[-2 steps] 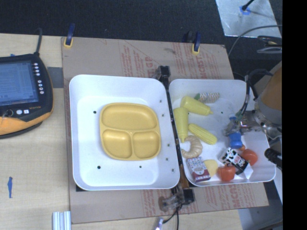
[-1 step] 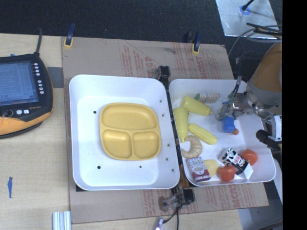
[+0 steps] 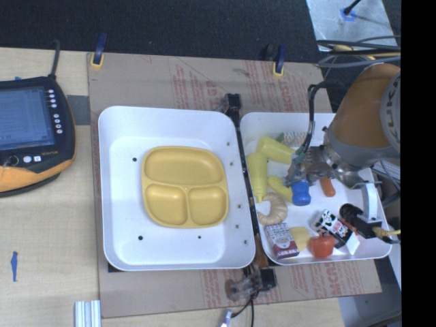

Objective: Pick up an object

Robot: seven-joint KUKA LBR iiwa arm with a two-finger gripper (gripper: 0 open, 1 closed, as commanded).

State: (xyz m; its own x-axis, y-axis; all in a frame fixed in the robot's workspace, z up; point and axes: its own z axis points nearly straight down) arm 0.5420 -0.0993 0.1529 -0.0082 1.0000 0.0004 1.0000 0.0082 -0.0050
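The right bin [image 3: 253,125] holds a heap of small toys: yellow pieces [image 3: 267,157], a blue cap-like piece [image 3: 300,195], a tan ring-shaped pastry [image 3: 272,209], a red-and-white packet [image 3: 281,240], a red tomato-like piece [image 3: 321,246], an orange stick [image 3: 328,187] and a black-and-white piece [image 3: 325,221]. My gripper [image 3: 300,171] is down in this bin, just above the blue piece and beside the yellow ones. The arm's wrist hides its fingers from view.
The left bin [image 3: 116,182] holds a yellow divided tray [image 3: 184,184]. A teach pendant [image 3: 30,131] lies on the bench at the far left. Clamps [image 3: 97,50] hold the cardboard at the back. The arm's orange band [image 3: 364,107] looms over the right bin's far side.
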